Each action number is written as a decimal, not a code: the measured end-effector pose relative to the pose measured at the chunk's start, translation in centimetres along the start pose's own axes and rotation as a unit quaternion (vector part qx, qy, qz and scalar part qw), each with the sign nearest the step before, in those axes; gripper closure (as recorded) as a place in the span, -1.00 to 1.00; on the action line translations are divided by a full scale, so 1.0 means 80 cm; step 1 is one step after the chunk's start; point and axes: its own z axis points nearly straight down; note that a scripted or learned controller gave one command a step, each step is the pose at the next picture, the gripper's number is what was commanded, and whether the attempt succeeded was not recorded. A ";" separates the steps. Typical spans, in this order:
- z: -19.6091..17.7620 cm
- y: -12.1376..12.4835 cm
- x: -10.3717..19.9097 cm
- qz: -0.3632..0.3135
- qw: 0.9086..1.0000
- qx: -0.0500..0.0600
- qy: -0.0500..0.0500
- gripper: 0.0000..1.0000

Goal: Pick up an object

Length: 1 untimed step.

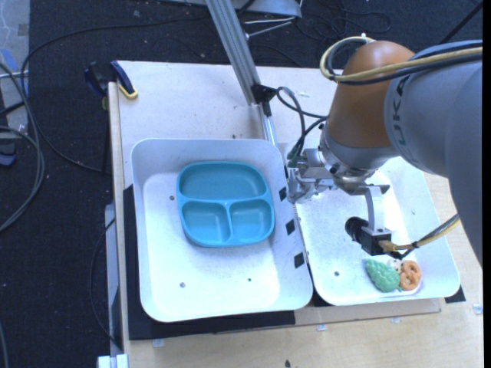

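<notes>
A green lumpy object (381, 274) lies in the near right corner of the right bin (337, 282). An orange pretzel-shaped object (410, 274) touches its right side. My gripper (304, 184) hangs below the orange wrist band, over the left edge of the right bin where the two bins meet. It is well up and to the left of both objects, with nothing seen in it. A blue three-compartment plate (225, 204) sits in the left bin (207, 290).
A slanted metal rail (234, 41) runs from the top of the view down toward the gap between the bins. Cables trail over the bench behind the bins. A dark clamp with a yellow tip (123, 83) sits at the bench's far left corner.
</notes>
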 end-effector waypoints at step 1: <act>0.010 0.025 0.067 0.000 1.000 0.000 0.000 1.00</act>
